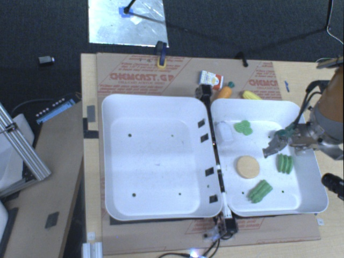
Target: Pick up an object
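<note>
- Since the gripper (272, 145) hangs at right of centre in the frame, over the right bin (309, 195), and its fingers look parted with nothing between them, a descent from here risks closing on bare floor between objects.
- Nearest is the pod (284, 164), just below and right of the fingertips, its long axis nearly up-down in frame; jaws closing along that axis could slip off it.
- Nearby, the disc (248, 167) could get nudged; the bean (259, 191) points upper right; the leaf (243, 127) lies apart.
</note>
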`<control>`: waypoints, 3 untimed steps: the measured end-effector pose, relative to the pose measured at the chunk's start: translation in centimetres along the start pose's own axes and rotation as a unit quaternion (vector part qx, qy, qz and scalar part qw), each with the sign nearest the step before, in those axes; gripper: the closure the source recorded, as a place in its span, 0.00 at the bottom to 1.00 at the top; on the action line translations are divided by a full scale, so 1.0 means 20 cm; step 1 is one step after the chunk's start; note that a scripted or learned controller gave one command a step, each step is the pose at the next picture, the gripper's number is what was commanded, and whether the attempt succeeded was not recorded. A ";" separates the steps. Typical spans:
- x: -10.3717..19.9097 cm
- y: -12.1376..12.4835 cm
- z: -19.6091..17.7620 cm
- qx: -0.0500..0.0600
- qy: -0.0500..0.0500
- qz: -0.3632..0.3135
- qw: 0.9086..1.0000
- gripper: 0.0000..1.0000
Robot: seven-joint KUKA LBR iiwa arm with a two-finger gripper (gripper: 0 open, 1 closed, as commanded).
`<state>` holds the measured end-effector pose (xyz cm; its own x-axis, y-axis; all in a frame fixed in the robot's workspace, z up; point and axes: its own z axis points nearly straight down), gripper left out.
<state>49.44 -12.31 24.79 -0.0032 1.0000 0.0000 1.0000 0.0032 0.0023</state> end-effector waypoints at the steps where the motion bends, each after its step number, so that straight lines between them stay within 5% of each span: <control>1: 0.00 0.01 -0.06 -0.002 0.000 -0.001 1.000 1.00; 2: 0.50 0.28 -0.46 -0.006 0.001 -0.006 1.000 1.00; 3: 0.63 -0.05 -0.29 0.003 0.001 -0.002 1.000 1.00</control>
<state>48.42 0.29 30.55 -0.0066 1.0000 0.0018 1.0000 0.0066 -0.0043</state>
